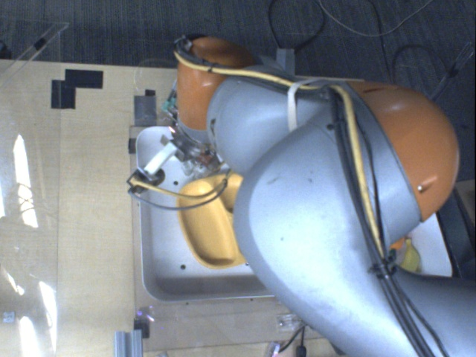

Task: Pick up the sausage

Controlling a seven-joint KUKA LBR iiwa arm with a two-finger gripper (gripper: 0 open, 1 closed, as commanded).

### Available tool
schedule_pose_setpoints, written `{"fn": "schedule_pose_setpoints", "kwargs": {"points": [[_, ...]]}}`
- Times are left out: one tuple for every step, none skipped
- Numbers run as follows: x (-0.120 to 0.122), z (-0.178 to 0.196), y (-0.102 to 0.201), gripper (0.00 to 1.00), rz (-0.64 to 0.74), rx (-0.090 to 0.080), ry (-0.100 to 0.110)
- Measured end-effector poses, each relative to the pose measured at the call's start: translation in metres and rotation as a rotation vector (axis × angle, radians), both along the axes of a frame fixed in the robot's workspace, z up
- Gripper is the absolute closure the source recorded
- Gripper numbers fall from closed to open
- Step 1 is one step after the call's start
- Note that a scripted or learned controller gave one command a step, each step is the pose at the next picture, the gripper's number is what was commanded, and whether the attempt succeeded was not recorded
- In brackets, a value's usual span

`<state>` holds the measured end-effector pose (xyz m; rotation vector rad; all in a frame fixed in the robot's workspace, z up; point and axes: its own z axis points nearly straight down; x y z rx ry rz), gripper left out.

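Camera view had the claw (pixel 178 155) low over the back left corner of the near bin (pixel 152 277), tucked under the orange wrist band (pixel 195 88). Its working end was masked by the wrist, so I could not tell whether it was apart, together or clamped on anything. A white bracket-like piece (pixel 158 160) stuck out to the left of it, and a thin yellow cable (pixel 167 197) looped beside that. I could not tell where the sausage was; nothing in the bin read clearly as one, and the arm (pixel 320 229) covered most of the bin floor. The task therefore looked not done: no grasp was confirmed and nothing was lifted, so the pick and the lift both seemed left to do. Just right of the claw lay a yellow object (pixel 208 229), smooth, rounded and glossy, like moulded plastic, with its right side under the arm. The bin was shallow white plastic with rounded corners, a slightly shiny floor and a few small dark holes. The arm shell was smooth matte grey with orange caps, and black and yellow cables were strapped along it. The bench (pixel 74 199) was pale wood with black square marks (pixel 74 86). Dark carpet (pixel 111 6) lay behind, with loose black wires (pixel 357 17) on it. The second bin (pixel 435 244) peeked out at right with a small yellow-orange item (pixel 407 255), too hidden to name.
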<state>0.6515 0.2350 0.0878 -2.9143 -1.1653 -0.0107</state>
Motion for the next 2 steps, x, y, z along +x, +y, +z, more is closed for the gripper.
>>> {"fn": "schedule_pose_setpoints", "kwargs": {"points": [[0.014,0.0,-0.001,1.0,-0.277,0.001,0.001],[-0.026,0.004,0.002,1.0,-0.16,0.005,-0.013]]}}
